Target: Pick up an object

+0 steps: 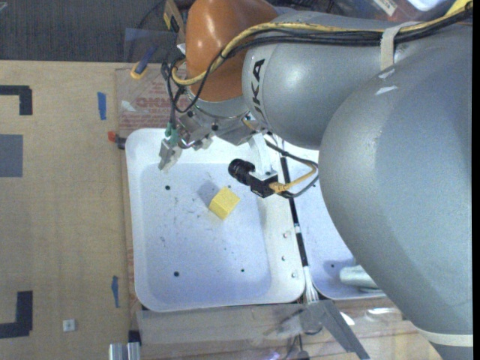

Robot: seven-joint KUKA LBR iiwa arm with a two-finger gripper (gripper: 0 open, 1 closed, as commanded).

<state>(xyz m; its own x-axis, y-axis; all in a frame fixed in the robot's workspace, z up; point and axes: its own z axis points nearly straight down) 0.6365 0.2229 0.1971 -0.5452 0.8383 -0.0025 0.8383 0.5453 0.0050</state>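
Note:
A small yellow block (223,202) lies on the floor of the left white bin (138,231), a little above its middle. My gripper (165,156) hangs over the bin's far left corner, pointing down and to the left. It is up and to the left of the block and well apart from it. Nothing shows at its tip. The grey arm with its orange band (217,36) reaches in from the right and covers most of the right bin.
A black fitting with a yellow cable (252,177) juts from the wrist, just right of the block. A strip of the right bin (330,272) shows under the arm, with a pale object (360,277) in it. Wooden bench (60,201) lies to the left.

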